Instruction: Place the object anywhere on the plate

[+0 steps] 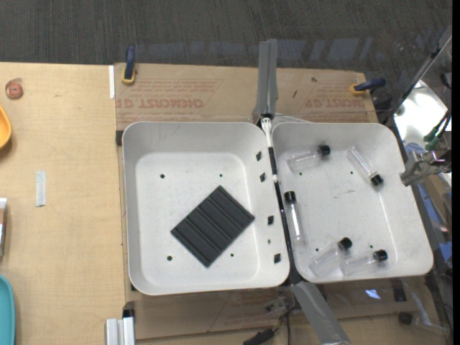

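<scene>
- Two shallow white bins sit side by side on a cardboard-covered bench: left bin (144, 279) and right bin (402, 264).
- A dark ribbed rectangular plate (213, 225) lies tilted on the left bin's floor.
- Five clear tubes with black caps lie in the right bin: one (309, 157) top left, another (364, 166) top right, one (292, 216) along the left wall, two (330, 256) (363, 261) near the front.
- The gripper (424, 165) is at the right bin's right rim; how its jaws stand cannot be made out.

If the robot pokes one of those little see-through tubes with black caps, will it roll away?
Probably. The tube looks round and lies on its side on the smooth right bin, so a nudge could roll it. It seems clear and thin, so likely light and perhaps slippery to pinch.
</scene>
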You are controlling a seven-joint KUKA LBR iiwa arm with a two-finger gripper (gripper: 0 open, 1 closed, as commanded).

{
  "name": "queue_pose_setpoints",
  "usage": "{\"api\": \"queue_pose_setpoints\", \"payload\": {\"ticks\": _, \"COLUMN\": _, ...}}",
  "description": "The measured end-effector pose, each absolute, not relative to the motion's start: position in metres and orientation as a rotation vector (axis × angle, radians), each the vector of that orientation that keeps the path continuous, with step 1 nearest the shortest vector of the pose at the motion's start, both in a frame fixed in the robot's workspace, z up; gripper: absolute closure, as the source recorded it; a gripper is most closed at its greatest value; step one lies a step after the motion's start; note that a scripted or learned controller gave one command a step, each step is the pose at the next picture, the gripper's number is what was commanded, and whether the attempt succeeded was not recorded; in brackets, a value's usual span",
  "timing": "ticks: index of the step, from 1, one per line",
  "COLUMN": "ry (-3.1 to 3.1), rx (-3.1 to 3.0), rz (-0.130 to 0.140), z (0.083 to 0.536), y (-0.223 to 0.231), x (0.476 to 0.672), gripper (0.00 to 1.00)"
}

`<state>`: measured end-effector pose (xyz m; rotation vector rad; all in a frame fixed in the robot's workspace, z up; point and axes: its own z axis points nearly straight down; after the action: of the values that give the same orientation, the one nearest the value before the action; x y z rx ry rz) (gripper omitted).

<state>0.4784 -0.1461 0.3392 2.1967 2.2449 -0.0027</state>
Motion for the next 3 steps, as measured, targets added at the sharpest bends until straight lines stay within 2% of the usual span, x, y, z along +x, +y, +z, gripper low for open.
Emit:
{"api": "queue_pose_setpoints", "payload": {"ticks": 1, "ry": 2.605, "rx": 1.756, "rz": -0.002, "z": 0.336, "y": -0.08, "x": 0.508, "gripper": 1.0}}
{"api": "queue_pose_setpoints", "payload": {"ticks": 2, "ry": 3.032, "rx": 0.825, "rz": 0.001, "z": 0.261, "y": -0.103, "x": 0.537, "gripper": 1.0}}
{"api": "queue_pose_setpoints", "payload": {"ticks": 3, "ry": 3.005, "rx": 0.909, "rz": 0.0, "z": 0.264, "y": -0.051, "x": 0.614, "gripper": 1.0}}
